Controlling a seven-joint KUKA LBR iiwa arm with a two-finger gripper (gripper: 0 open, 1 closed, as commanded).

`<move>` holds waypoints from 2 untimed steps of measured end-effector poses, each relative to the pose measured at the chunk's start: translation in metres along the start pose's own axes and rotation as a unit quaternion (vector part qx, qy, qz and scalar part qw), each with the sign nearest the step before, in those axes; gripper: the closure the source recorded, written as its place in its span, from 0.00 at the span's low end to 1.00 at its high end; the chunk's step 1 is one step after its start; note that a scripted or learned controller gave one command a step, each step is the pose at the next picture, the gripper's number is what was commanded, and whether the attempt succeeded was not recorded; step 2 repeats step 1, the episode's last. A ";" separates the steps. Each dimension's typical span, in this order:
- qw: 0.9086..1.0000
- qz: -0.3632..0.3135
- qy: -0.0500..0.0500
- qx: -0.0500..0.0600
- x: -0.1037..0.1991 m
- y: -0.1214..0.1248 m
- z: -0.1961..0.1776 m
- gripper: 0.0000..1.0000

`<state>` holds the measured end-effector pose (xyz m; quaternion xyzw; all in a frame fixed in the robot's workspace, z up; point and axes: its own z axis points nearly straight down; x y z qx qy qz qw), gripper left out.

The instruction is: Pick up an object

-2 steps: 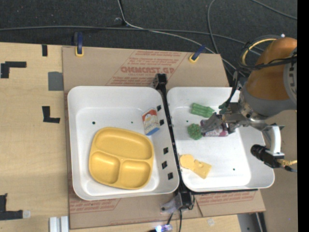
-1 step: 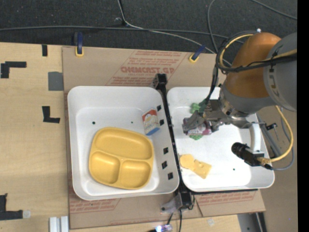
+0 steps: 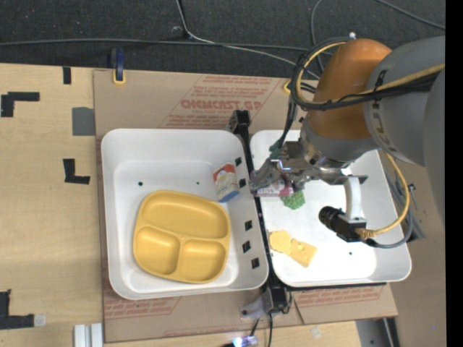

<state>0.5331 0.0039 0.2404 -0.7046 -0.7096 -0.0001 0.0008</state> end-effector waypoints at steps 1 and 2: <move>1.000 0.000 0.000 0.000 0.051 0.013 0.001 1.00; 1.000 0.000 0.000 0.000 0.051 0.013 0.001 1.00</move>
